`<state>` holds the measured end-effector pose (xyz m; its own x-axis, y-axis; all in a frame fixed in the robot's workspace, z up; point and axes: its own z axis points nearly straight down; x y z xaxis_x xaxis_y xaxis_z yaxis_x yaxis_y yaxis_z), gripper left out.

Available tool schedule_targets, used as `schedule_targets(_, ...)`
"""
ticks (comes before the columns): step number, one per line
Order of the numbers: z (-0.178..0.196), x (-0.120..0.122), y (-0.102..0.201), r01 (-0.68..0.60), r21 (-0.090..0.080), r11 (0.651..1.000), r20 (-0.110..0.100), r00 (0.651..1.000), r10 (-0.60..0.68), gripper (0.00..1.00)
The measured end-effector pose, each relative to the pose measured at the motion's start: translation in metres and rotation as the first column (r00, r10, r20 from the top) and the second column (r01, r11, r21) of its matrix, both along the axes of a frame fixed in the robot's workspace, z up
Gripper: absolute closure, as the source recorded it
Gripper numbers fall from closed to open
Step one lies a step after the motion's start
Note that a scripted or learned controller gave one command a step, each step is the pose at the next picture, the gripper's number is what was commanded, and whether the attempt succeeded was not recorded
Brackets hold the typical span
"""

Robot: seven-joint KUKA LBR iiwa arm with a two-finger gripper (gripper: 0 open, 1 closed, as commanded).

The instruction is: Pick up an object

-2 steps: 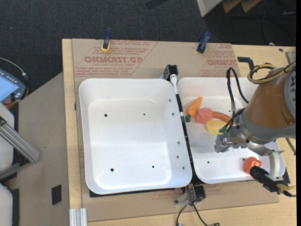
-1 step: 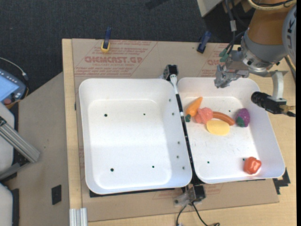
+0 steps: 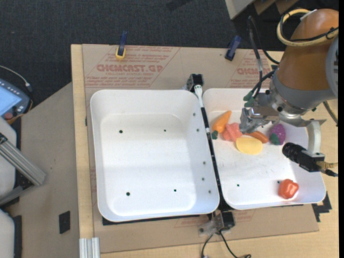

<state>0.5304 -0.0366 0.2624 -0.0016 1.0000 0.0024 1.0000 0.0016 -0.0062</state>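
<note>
In the right bin point(image 3: 258, 195) lie several toy foods. An orange carrot point(image 3: 221, 122) rests near the divider, with a pink piece point(image 3: 232, 132) beside it. A yellow lemon-like piece point(image 3: 249, 145) sits just right of that, and a small orange piece point(image 3: 258, 136) lies above it. A purple grape bunch point(image 3: 277, 133) is further right. A red pepper point(image 3: 288, 188) stands alone at the front right. My gripper point(image 3: 249, 124) hangs low over the pink and yellow pieces, its tips close to them. Nothing shows between the fingers.
The left bin point(image 3: 148, 155) lies beside the right one, split by a black-edged divider point(image 3: 208, 144). A black cylinder point(image 3: 301, 156) on the arm juts over the right bin's right side. Clamps point(image 3: 122, 50) hold the cardboard base at the back.
</note>
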Motion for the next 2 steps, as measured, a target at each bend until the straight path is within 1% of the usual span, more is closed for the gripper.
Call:
schedule_targets(1, 0.04, -0.04, 0.042, -0.002, -0.001, 1.0, 0.007, 1.0, 0.002, 1.0)
schedule_targets(2, 0.073, -0.049, -0.06, 0.012, -0.008, 1.0, 0.013, 1.0, -0.012, 1.0)
